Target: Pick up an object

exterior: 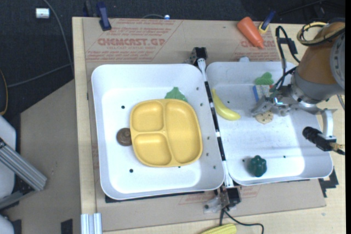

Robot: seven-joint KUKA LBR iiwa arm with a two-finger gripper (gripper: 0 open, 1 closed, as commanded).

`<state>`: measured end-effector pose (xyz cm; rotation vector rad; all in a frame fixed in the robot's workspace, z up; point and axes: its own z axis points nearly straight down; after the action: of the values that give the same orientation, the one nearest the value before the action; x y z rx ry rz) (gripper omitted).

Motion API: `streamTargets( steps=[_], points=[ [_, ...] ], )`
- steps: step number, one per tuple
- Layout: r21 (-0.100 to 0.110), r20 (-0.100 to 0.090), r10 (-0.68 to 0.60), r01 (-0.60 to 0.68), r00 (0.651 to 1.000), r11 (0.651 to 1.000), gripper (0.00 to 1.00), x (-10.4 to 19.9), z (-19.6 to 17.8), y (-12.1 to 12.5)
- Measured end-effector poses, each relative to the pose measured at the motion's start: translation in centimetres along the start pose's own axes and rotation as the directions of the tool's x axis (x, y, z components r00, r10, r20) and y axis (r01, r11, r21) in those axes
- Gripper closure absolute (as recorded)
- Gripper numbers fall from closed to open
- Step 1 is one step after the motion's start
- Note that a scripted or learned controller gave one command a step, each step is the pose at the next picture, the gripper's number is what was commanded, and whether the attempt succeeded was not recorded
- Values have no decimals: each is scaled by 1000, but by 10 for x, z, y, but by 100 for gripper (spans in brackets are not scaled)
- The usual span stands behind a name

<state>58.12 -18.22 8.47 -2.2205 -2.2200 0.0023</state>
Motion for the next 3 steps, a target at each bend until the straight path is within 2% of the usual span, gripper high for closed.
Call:
streamTargets(
  steps=[1, 2, 3],
  points=[
    [-9, 2, -1, 1, 1000, 1000, 100, 0, -14, 3],
    [-5, 2, -2, 2, 1000, 1000, 100, 20, -84, -11],
    [-4, 2, -1, 1, 1000, 1000, 0, 20, -83, -11]
  ],
)
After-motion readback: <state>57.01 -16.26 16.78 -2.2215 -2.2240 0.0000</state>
